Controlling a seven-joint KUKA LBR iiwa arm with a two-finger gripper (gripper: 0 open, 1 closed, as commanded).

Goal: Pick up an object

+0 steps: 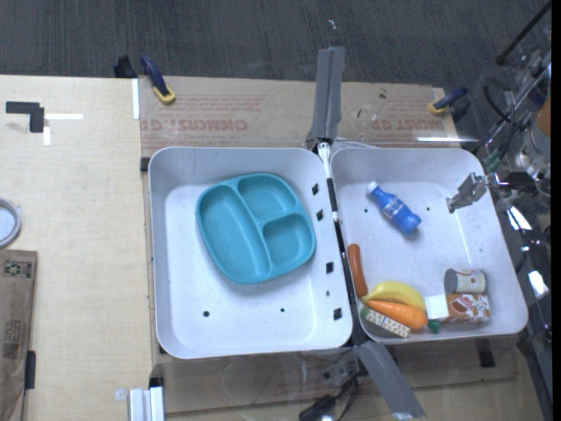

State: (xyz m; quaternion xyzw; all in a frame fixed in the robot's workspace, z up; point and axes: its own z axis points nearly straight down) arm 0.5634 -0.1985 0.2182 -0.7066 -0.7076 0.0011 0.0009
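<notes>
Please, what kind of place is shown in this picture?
Probably a robotics lab test bench, not a kitchen. Two shallow white bins sit on clamped cardboard, one with a teal divided plate, the other with toy food such as a carrot, and a gripper reaches in.

The gripper [465,193] hangs at the view's right side, its metal tip pointing left and slightly down, the arm [526,139] rising behind it toward the right edge.

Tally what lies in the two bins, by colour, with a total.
Teal: 1, divided plate
Blue: 1, bottle
Yellow: 1, banana
Orange: 2, carrot, sausage
Grey: 1, can
Patterned: 2, carton, small box
Total: 8
</notes>
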